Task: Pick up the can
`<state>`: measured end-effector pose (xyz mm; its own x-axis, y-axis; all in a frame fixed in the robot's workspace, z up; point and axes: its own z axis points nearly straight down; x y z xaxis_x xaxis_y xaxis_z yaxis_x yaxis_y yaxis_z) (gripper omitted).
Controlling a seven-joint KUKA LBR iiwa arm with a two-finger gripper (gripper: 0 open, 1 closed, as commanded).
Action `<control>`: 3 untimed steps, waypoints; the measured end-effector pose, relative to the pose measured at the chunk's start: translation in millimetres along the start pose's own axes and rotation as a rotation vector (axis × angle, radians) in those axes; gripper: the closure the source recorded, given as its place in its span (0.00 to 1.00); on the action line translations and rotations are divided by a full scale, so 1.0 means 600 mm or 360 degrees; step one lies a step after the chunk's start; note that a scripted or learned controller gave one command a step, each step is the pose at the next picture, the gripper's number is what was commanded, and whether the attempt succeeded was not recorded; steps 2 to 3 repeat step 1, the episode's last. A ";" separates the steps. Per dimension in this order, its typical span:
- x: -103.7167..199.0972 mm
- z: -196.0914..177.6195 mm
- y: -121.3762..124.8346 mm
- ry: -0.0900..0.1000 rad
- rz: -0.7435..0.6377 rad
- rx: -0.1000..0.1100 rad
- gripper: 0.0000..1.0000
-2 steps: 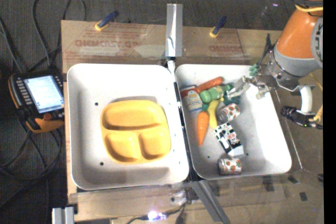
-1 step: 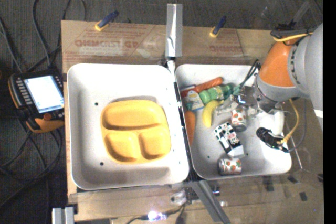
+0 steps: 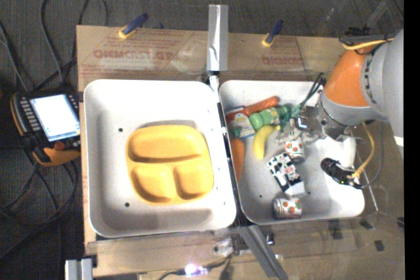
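Observation:
The can point(image 3: 287, 208), silver with red and green print, lies on its side near the front wall of the right bin point(image 3: 341, 206). My gripper point(image 3: 298, 130) hangs over the middle of that bin, well behind the can, just above a small red-and-white patterned item point(image 3: 294, 150). The grey wrist and orange band point(image 3: 346, 83) reach in from the right and hide the gripper's upper part.
A black-and-white box point(image 3: 285, 172) lies between gripper and can. A banana point(image 3: 262, 141), green bottle point(image 3: 265, 119) and two carrots point(image 3: 262, 104) point(image 3: 237, 154) crowd the bin's back left. The left bin point(image 3: 105, 108) holds a yellow divided tray point(image 3: 170, 162).

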<state>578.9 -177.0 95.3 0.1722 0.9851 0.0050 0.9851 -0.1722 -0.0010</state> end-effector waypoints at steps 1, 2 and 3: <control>0.033 -0.164 0.043 -0.0016 0.0400 0.0009 1.00; 0.033 -0.164 0.043 -0.0016 0.0400 0.0009 1.00; 0.033 -0.164 0.043 -0.0016 0.0400 0.0009 1.00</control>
